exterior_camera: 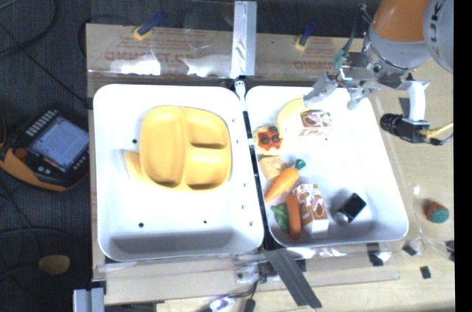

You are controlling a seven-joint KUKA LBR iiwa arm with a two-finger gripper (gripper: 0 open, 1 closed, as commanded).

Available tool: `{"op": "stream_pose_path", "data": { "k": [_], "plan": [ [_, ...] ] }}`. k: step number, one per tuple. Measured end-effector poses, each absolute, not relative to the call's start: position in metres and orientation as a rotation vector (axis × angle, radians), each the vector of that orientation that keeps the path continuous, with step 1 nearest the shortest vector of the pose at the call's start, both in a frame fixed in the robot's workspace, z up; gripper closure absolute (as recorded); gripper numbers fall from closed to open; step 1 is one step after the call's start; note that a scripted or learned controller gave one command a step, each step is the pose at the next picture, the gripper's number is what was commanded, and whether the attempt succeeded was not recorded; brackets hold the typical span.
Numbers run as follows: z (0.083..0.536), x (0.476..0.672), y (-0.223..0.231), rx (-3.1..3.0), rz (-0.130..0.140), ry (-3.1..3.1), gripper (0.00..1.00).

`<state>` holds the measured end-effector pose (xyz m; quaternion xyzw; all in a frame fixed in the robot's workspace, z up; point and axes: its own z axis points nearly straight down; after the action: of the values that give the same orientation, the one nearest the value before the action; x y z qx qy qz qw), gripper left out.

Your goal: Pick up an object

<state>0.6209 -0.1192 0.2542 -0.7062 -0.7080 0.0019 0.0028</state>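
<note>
Camera view looks down on a wooden bench [413,178] with two shallow white plastic bins side by side. At the upper right of the frame the grey arm with its orange band [402,4] reaches in, and its two-finger hand [338,91] hangs over the upper edge of the right bin [369,156] — its fingers look spread apart and released, with nothing between them.

Just below the hand, in the upper part of that bin, lie a pale yellow rounded piece [289,111] and a small white card with red print [315,122], the two just beside each other. Further down the left side of the bin sit a small orange and black toy [267,136], an orange toy carrot with a green top [282,183], a reddish sausage-shaped toy [293,216] and a small white and red carton [312,207] — all crowded together. A black block [352,206] rests near the lower right corner.

The left bin [118,229] holds a yellow divided plastic tray [184,147], lying tilted.
</note>
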Motion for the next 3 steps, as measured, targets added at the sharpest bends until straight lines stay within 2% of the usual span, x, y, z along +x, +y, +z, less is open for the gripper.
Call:
{"op": "stream_pose_path", "data": {
  "k": [1,2,3],
  "plan": [
    [0.124,0.656,-0.153,-2.013,-0.013,-2.434,0.0],
    [0.11,0.673,-0.153,-2.135,0.01,-2.317,0.0],
    [0.109,0.674,-0.158,-2.146,0.002,-2.293,0.0]
  ]
}}
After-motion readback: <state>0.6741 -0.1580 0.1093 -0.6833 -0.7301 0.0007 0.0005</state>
